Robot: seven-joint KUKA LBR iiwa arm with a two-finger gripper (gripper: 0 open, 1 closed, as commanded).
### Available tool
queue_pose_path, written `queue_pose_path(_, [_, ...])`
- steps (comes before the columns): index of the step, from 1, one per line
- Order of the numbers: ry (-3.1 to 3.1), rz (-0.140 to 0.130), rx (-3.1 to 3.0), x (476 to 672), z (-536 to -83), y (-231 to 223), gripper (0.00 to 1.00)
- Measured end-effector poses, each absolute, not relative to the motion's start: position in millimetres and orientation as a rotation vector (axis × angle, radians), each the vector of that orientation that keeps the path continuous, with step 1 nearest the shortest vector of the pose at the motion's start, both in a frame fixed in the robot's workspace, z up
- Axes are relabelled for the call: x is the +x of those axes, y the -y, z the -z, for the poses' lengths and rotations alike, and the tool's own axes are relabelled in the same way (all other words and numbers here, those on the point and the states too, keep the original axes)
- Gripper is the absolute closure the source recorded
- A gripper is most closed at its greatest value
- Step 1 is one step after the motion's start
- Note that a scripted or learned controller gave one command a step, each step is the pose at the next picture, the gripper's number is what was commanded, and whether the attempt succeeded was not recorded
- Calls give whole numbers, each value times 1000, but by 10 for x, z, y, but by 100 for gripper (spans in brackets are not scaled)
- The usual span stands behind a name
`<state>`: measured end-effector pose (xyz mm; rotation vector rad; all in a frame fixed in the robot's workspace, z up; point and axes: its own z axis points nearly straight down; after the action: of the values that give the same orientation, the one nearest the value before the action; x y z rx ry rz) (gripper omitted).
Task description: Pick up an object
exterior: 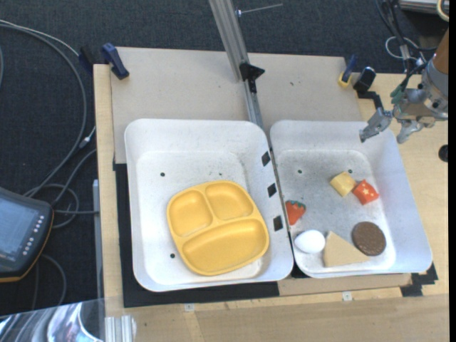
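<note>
I've got the gripper spread wide w/ nothing in it, hanging over the right bin's far rim, so no pick yet; yellow block and red block sit nearest below.

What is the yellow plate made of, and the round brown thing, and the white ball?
The yellow plate looks like smooth moulded plastic: one even colour, soft sheen, rounded compartments. The round brown thing has a dull, speckled top, perhaps a plastic toy cookie; hard to tell. The white ball looks smooth and slightly glossy, likely a plastic toy egg.
</note>
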<state>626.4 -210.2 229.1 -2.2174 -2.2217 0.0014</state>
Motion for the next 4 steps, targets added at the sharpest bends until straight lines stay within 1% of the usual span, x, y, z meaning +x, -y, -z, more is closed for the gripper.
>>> queue_pose_path(1, [2222, -3, -2218, 6264, -2292, 2104, 0])
queue_pose_path(2, [2220, -4, -2215, 6277, -1866, 2060, 0])
queue_pose_path(3, [2218, -6, -2213, 6285, -1241, 1998, 0])
queue_pose_path(4, [2219, -5, -2215, 6277, -904, 1988, 0])
